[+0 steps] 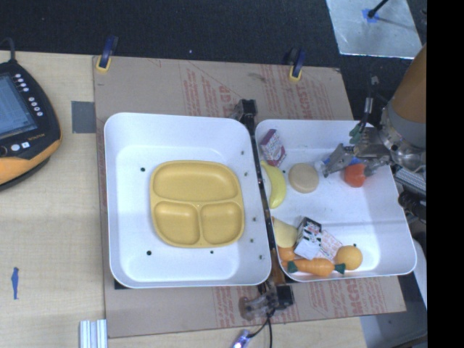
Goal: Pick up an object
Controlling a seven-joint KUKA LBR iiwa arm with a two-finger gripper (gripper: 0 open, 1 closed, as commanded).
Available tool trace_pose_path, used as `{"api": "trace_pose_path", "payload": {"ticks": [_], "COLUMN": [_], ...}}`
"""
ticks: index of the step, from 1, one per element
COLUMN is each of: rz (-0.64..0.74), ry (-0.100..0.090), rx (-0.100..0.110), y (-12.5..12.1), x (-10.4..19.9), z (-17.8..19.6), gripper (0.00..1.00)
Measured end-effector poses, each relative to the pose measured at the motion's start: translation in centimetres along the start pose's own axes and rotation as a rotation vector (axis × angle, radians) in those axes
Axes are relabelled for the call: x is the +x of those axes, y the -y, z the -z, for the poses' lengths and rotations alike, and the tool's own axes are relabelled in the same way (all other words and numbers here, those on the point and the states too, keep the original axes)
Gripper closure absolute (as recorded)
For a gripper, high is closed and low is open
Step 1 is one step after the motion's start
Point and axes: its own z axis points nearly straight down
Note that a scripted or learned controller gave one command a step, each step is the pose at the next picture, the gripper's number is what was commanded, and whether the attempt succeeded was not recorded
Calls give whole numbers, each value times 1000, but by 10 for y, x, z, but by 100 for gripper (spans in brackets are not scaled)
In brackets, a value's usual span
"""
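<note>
In the right bin (406, 263) lie a small carton (272, 148), a banana (275, 185), a tan round piece (304, 178), a red tomato (354, 175) beside the gripper (346, 161), and, clustered at the near wall, a carrot (313, 267), an orange (350, 257) and a printed packet (315, 239).

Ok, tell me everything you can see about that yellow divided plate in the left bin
The yellow divided plate is a matte, plastic-looking tray with rounded corners and three compartments: one wide section along the far side and two smaller ones side by side nearer the camera. It lies flat, right side up, about the middle of the left bin, with nothing in it or touching it.
</note>
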Motion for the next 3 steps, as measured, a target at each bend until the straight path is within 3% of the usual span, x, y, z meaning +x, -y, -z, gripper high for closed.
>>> {"api": "trace_pose_path", "payload": {"ticks": [1,2,3], "rz": [1,4,5], "ry": [1,3,4], "rx": [3,3,3], "y": [-36,-36,-36], "x": [18,17,17], "z": [-123,-113,-112], "gripper": [0,100,0]}}
